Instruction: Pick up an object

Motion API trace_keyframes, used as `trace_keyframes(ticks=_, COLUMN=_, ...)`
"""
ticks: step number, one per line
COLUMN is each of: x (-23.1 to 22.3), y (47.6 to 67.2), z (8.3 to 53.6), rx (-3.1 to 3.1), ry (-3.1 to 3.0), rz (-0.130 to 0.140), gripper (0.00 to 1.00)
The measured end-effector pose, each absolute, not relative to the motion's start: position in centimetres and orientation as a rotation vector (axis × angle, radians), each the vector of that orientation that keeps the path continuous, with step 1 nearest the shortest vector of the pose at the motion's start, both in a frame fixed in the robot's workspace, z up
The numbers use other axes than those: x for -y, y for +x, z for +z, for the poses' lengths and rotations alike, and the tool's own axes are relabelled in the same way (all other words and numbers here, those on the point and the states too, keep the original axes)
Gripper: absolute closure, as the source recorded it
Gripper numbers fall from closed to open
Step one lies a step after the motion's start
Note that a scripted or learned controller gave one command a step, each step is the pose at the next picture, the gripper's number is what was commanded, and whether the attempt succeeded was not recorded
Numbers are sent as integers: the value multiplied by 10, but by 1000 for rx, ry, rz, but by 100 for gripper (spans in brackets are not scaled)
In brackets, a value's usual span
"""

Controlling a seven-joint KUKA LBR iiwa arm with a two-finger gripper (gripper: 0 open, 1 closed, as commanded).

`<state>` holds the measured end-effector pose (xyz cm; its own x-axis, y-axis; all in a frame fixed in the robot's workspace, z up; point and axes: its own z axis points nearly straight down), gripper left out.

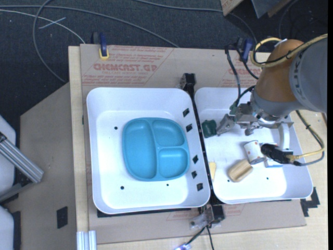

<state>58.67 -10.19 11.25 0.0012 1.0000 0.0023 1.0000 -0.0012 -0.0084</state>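
Gripper (231,123) is hanging over the right bin (291,189), toward 10 o'clock from its centre; I cannot tell whether it is apart or together. Green object (209,128) is lying at the bin's 9 o'clock edge, just beside the gripper. Wooden block (240,171) is lying near 6 o'clock. Blue plate (155,148) is sitting mid left bin (99,108).

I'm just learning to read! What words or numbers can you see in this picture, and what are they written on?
"CHEMCAST GP": big red letters on the brown board under the bins, near its far left corner.
Smaller red lines just above and below those letters: too small to read.
More red print on the same board behind the right bin: blurred and partly covered by a cable, not readable.
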Motion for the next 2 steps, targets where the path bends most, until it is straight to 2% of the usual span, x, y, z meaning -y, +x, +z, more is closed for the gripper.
trace_keyframes(ticks=1, x=102, y=589, z=127, rx=2219, ry=-2222, rz=-2, gripper=100)
trace_keyframes(ticks=2, x=100, y=596, z=191, rx=2227, ry=-2224, rz=-8, gripper=100)
